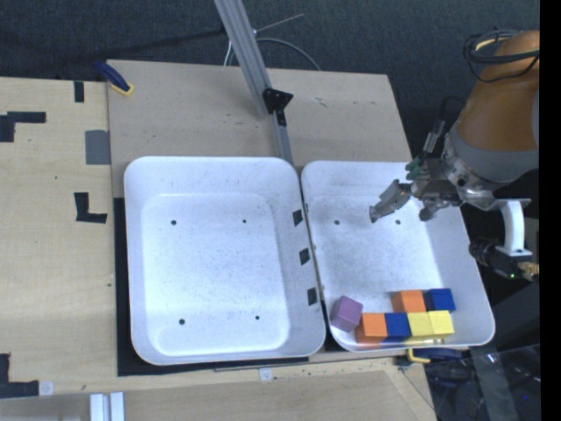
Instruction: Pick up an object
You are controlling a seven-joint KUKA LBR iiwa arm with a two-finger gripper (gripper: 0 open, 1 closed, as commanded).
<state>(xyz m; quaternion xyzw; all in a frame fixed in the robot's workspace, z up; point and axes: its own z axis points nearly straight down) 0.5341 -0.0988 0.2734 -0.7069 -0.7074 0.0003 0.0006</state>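
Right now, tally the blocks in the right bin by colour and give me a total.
Purple: 1
Orange: 2
Blue: 2
Yellow: 2
Total: 7 blocks, all clustered at the near end of the right bin.

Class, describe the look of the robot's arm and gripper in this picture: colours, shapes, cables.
The arm is rounded, with an orange band above a grey wrist. A dark cable loops at its top. The gripper is a grey metal assembly with slim dark fingers; a white piece sits beside it.

Left bin (140,182) (white), slanted metal pole (245,42)
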